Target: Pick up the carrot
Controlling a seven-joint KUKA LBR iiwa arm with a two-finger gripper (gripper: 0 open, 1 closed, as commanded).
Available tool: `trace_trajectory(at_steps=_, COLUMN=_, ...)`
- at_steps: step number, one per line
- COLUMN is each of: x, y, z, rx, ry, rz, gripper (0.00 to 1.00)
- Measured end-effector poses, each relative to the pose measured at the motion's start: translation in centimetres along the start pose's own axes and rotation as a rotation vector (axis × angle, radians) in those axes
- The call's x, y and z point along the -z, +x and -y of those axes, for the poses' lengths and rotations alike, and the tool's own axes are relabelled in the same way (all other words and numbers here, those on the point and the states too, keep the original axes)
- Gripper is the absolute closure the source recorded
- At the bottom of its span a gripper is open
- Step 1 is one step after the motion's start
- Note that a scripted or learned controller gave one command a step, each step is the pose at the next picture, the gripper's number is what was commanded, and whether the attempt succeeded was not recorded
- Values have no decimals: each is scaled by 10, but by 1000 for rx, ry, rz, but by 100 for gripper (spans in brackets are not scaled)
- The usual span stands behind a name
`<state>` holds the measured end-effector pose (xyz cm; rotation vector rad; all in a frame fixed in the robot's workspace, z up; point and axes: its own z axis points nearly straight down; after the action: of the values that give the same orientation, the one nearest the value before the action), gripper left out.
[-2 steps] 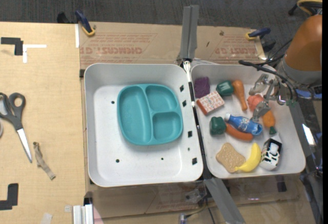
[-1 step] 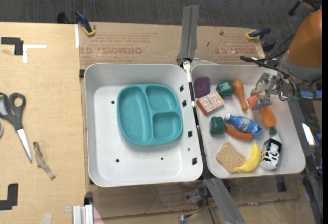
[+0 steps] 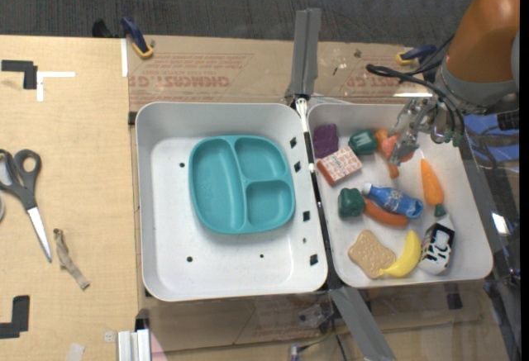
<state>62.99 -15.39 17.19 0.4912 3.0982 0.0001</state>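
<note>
Leftmost, steel scissors [image 3: 25,194] lie on the tan bench [image 3: 74,144]. Left white plastic bin [image 3: 149,211]: a teal three-part plate [image 3: 243,183]. Right white bin [image 3: 475,260]: purple block [image 3: 325,138], green toy [image 3: 362,142], blue bottle [image 3: 395,201], bread slice [image 3: 370,253], yellow banana [image 3: 402,256]. Grey two-finger gripper [image 3: 402,149] hangs over the bin's rear; fingers' state unreadable. Orange tapered carrot [image 3: 431,182] lies just right of it, untouched.

plate [image 3: 243,184] in left bin [image 3: 157,211], carrot [image 3: 431,182] in right bin [image 3: 473,227]
</note>
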Motion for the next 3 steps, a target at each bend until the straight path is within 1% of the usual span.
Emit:
trace_trajectory(at_steps=1, x=-72, y=53, z=83, rx=-1, ry=0, rz=0, gripper=100)
trace_trajectory(at_steps=2, x=-72, y=53, z=83, rx=-1, ry=0, rz=-1, gripper=0)
trace_trajectory(at_steps=3, x=-77, y=-9, z=66, rx=164, ry=0, rz=1, gripper=0)
